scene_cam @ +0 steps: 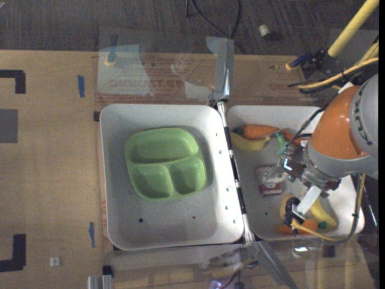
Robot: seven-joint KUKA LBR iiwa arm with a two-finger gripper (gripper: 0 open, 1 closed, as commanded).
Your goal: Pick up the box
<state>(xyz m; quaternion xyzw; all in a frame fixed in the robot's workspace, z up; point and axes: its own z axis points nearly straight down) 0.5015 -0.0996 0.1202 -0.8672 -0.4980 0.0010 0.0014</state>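
The box (268,181) is small, with a pale top and a red lower edge, and lies near the middle of the right bin (252,215). My gripper (287,185) hangs over that bin just to the right of the box, below the orange band of the arm (335,132). The wrist hides part of the bin floor behind it. I cannot tell whether the gripper touches the box.
An orange carrot (260,130) and a yellow banana (249,142) lie at the right bin's far left corner. More toy food (313,221), yellow and orange, lies at its near edge. The left bin (120,221) holds a green divided plate (165,162). Yellow cables (337,77) run behind the arm.
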